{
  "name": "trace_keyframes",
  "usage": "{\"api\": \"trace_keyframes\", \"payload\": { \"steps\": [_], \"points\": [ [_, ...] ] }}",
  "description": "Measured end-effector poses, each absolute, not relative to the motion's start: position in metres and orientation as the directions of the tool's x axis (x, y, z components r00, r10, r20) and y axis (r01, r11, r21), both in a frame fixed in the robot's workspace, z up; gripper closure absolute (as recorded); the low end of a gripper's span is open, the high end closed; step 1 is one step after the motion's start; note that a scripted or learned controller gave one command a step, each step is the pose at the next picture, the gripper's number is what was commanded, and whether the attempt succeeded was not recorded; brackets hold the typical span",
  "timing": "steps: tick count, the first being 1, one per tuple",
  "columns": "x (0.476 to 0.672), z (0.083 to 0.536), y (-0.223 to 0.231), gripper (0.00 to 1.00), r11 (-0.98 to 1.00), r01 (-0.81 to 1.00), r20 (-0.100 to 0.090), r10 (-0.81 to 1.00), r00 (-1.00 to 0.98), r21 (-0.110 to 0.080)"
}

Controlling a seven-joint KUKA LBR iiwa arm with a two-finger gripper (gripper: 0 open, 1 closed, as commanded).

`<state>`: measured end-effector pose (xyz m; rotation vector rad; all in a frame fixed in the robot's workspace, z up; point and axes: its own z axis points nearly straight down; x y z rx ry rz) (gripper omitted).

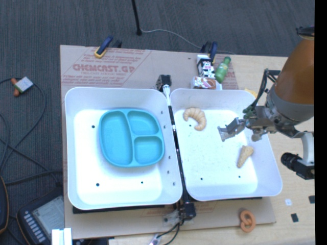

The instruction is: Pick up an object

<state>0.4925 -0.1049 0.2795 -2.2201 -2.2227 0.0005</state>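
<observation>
Tool (231, 129) of the grey arm is hovering over the right bin (265, 185), reaching in from the right side and pointing toward the bin's middle. Whether it is released or clenched cannot be told at this angle, and nothing is showing as held in it.

Two candidate objects are lying on the floor of the right bin. A curled, croissant-shaped piece (195, 118) is sitting near the bin's far left corner, apart from the tool. A small cone-shaped piece (244, 155) is lying nearer the front right, just below and to the right of the tool tip. The left bin (76, 188) is carrying a blue divided plate (132, 138).

Judged from this layout, the task is standing at the approach step: the arm is positioning above the bin and no object is yet being lifted.

The next move is calling for a choice of target, alignment directly over it, and a descent to the bin floor before closing. The cone-shaped piece is looking like the nearer option, though its slim, tapering form is likely asking for a grasp across its width.
</observation>
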Motion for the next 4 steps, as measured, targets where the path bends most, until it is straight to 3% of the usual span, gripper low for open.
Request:
{"api": "trace_keyframes", "payload": {
  "steps": [1,2,3,4],
  "points": [
    [0.524,0.118,-0.105,0.00,0.000,1.000,0.001,1.000,0.000,-0.006],
    [0.487,0.088,-0.096,0.00,-0.001,1.000,-0.003,1.000,0.001,0.011],
    [0.488,0.099,-0.097,1.00,-0.003,1.000,-0.005,1.000,0.003,0.014],
    [0.538,0.185,-0.021,1.00,0.002,1.000,0.000,1.000,-0.002,0.001]
  ]
}}
